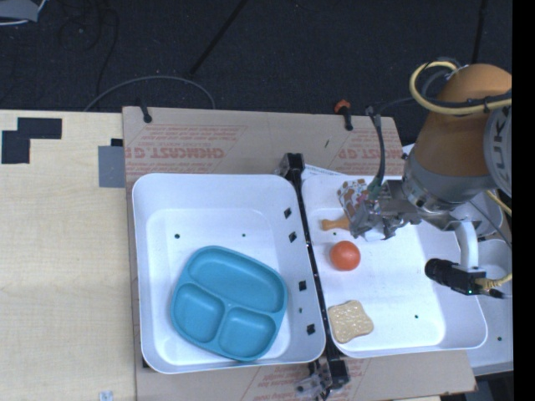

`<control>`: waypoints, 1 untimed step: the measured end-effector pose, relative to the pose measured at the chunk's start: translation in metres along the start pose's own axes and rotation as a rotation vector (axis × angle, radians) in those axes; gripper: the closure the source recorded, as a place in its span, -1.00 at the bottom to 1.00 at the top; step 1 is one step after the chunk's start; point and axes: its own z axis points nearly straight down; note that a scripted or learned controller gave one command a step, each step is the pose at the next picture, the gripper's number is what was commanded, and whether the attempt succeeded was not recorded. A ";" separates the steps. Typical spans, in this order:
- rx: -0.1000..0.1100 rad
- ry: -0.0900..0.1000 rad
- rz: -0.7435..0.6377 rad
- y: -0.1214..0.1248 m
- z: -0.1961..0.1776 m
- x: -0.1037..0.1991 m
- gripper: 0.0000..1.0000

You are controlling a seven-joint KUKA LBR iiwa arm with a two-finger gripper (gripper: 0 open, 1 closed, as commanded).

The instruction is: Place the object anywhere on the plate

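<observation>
The counter (pixel 58 249) carries two shallow white bins side by side. The left bin (pixel 159 199), in the lower centre of the frame, contains a blue divided plate (pixel 227 302) with three compartments, lying tilted toward the lower right. The right bin (pixel 435 324) contains a red-orange ball (pixel 344 256) near its centre-left, a tan bread-shaped piece (pixel 349 321) at its lower left, and a small orange item (pixel 334 223) above the ball. The gripper (pixel 361 220) sits low in the upper part of the right bin, just beside the orange item; whether it is open or closed cannot be determined. The arm (pixel 456 140) enters from the right of the frame.
</observation>
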 end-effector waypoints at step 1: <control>0.000 0.000 0.001 -0.001 -0.002 0.054 1.00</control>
